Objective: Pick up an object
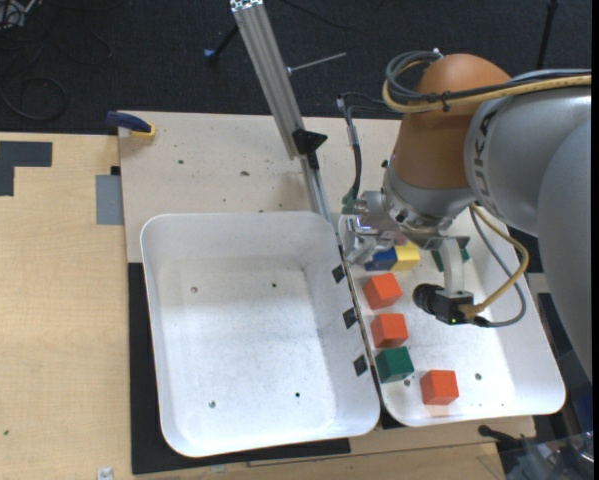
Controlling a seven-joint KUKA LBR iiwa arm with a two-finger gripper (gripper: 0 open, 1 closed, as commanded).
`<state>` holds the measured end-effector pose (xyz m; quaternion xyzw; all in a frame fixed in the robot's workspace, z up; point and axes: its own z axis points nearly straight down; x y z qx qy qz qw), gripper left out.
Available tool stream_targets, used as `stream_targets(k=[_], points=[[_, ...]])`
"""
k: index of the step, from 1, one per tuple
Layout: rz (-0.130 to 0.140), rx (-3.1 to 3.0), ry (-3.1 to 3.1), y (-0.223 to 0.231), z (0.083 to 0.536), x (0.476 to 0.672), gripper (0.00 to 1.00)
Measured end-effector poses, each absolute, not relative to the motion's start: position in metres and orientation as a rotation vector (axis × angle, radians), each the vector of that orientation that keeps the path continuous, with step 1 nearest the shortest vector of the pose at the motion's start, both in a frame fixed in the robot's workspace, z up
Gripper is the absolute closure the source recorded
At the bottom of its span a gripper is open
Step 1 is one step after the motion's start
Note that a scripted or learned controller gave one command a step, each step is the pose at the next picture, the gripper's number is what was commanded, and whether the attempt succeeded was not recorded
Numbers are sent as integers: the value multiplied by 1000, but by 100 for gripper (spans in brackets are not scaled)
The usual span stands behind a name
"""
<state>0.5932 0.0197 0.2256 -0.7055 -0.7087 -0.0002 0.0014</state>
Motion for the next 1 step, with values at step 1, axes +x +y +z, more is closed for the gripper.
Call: stream_targets(k=[1], points=[[2,-2214,-2225,73,217,602,100]])
